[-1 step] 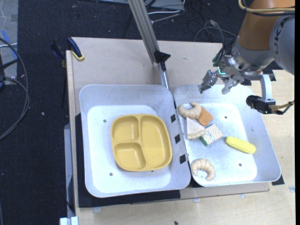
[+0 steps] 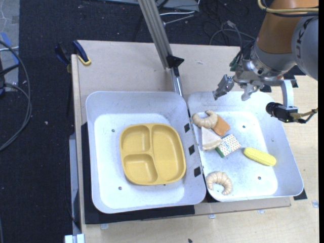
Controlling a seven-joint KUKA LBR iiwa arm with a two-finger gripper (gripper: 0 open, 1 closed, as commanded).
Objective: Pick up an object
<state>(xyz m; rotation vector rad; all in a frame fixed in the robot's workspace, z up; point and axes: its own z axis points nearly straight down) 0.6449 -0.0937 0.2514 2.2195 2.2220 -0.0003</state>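
My gripper (image 2: 234, 89) hangs open above the far edge of the right bin (image 2: 283, 151), its two fingers spread with nothing between them. Below and to its left lie a tan croissant (image 2: 204, 119) against an orange block (image 2: 221, 126) and a pale wedge (image 2: 209, 138). A checkered sandwich piece (image 2: 229, 145) sits in the bin's middle. A yellow corn cob (image 2: 259, 156) lies to the right of it. A second croissant (image 2: 219, 181) rests near the front edge.
The left bin (image 2: 101, 135) bears a yellow divided plate (image 2: 152, 153). A slanted metal pole (image 2: 157, 27) rises behind the bins. Cables lie on the dark floor at the back.
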